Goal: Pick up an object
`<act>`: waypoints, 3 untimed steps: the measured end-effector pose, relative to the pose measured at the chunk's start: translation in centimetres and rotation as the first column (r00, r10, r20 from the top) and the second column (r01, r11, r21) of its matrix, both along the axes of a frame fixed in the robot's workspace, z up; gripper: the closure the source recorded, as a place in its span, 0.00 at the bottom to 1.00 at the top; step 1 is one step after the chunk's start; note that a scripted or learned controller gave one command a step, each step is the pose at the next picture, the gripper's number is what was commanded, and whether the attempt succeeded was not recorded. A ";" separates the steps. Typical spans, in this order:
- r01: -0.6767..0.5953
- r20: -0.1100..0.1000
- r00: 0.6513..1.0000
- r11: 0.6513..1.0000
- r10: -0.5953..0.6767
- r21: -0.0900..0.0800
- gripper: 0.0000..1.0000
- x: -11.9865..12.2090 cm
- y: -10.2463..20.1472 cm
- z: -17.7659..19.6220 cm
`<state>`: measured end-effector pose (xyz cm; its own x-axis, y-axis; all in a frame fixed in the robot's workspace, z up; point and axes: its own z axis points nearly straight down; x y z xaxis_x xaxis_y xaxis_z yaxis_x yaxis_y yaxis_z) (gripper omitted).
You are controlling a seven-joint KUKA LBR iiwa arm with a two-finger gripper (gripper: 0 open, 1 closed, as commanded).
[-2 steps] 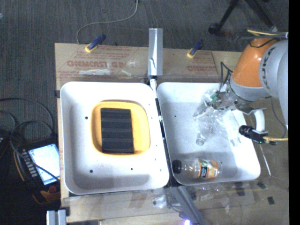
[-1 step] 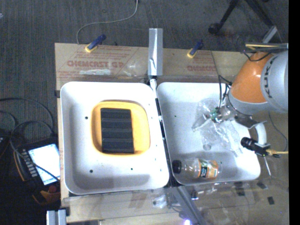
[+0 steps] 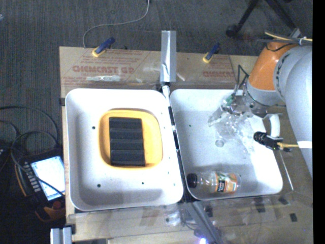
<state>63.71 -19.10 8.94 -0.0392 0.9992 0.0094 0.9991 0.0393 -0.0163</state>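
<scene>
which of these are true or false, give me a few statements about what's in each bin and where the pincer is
1. A yellow tray holding a black ribbed block lies in the left bin. True.
2. The bottle stands upright in the left bin. False: it lies on its side along the near wall of the right bin.
3. The pincer is over the right bin. True.
4. The bottle has a black cap. True.
5. The pincer is over the yellow tray. False: it is at the far right part of the right bin, by a clear crumpled plastic object.
</scene>
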 end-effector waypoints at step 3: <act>-0.215 0.018 0.976 0.977 0.215 -0.009 1.00 -1.6 3.7 10.0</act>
